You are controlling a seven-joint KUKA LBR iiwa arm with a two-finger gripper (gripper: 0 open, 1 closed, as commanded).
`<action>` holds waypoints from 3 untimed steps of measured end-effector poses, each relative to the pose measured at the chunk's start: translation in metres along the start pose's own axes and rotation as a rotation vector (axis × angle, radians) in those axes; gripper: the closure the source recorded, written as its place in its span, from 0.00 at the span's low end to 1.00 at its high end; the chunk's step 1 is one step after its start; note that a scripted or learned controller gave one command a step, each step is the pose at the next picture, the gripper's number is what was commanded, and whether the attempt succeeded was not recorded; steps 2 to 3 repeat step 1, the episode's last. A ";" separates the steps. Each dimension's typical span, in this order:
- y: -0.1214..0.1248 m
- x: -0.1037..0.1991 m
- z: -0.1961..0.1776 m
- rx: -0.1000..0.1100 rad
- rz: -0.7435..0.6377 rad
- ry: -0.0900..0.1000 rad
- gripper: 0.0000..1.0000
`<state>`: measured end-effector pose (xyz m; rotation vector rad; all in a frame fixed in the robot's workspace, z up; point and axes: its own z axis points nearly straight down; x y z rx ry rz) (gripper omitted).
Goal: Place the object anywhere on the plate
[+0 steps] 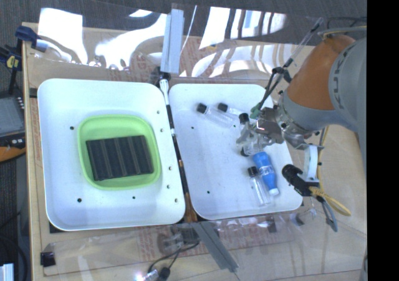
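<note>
Two bins sit side by side, and the gripper (252, 139) hangs low over the right bin (212, 186), on its right side; from where I stand I cannot tell whether it is released or clenched, the metal there being too cluttered to read. Just near of it lies a blue-capped bottle (265, 174), with a small clear vial (257, 187) touching or almost touching its left side; further left and far, a second clear vial with black caps (215, 111) lies well apart. The green plate (118, 129), with a dark ribbed insert, waits in the left bin (56, 99), well apart from all of this.

My worry is the crowding: bottle and vial lie so close that a descent could catch both, or nudge one away; round bodies may roll from a pinch; the long carry over the ridge between bins gives a weak hold time to slip.
</note>
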<state>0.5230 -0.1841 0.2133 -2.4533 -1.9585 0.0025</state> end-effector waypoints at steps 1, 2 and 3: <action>0.000 0.000 0.000 0.000 0.000 0.000 0.00; 0.000 0.000 0.000 0.000 0.000 0.000 0.00; 0.000 0.000 0.000 0.000 0.000 0.000 0.00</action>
